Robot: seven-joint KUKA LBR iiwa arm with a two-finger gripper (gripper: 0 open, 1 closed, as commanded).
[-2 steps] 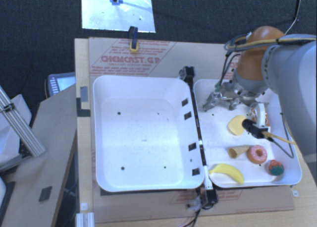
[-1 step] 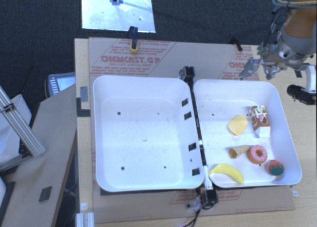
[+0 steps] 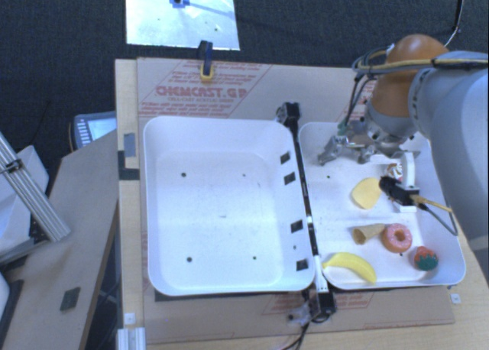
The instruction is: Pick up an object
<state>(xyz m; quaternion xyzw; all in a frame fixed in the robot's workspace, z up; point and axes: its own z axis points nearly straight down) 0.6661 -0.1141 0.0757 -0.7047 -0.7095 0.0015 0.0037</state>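
Observation:
The right bin (image 3: 321, 136) holds several toy foods. A pale yellow wedge (image 3: 367, 192) lies mid-bin. Nearer the front are a small cone (image 3: 368, 232), a pink donut (image 3: 397, 238), a banana (image 3: 351, 267) and a red and green fruit (image 3: 425, 258). My gripper (image 3: 345, 155) hangs over the far part of this bin, behind and left of the yellow wedge. Its metal fingers (image 3: 328, 153) stand spread open with nothing between them.
The left bin (image 3: 153, 188) sits beside the right one, with a black clipped divider (image 3: 298, 188) where the two meet. The grey arm (image 3: 451, 104) fills the right side above the bin. A cardboard sheet (image 3: 206, 85) lies under both bins.

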